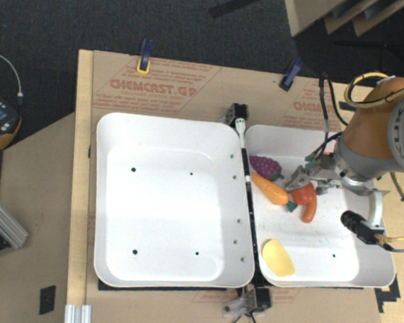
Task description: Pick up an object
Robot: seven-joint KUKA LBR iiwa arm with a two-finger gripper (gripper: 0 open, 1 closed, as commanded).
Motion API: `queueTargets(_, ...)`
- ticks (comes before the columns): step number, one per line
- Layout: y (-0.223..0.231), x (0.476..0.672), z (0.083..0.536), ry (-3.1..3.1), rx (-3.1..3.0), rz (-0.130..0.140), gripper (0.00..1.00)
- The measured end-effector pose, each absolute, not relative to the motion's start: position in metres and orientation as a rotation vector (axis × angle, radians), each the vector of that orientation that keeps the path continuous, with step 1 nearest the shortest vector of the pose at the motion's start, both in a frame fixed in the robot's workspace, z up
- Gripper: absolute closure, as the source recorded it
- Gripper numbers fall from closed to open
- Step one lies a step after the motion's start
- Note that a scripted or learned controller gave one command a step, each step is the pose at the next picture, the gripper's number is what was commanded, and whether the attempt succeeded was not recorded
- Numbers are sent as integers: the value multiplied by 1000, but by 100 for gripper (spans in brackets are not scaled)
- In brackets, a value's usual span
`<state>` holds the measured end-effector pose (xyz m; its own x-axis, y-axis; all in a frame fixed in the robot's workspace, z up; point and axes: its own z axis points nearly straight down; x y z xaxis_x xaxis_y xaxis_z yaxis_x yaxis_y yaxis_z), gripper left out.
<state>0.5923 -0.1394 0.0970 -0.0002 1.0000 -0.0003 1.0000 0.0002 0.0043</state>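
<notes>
Camera view: we see the end effector (305, 180) low in the right bin (334, 266), touching the red pepper (306, 201).
Grip: we cannot tell its state.
Nearby: carrot (269, 188), purple grapes (265, 165), yellow lemon (277, 257).
Progress: nothing lifted yet, we judge; grasp and lift remain.

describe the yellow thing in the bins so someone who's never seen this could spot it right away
Of the two white bins, take the right bin, where the arm reaches in. Look along its near edge, toward the corner by the divider: the yellow piece lies there alone. It is pale, smooth and rounded, well apart from the purple grapes, orange carrot and red pepper clustered farther back.
</notes>
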Motion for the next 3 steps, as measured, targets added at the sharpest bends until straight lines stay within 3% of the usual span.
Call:
queueTargets(1, -118, 598, 87, 2219, 2216, 2, 100)
queueTargets(2, -54, 565, 191, 2225, 2211, 11, 100)
queueTargets(3, 28, 542, 205, 2235, 2215, 3, 100)
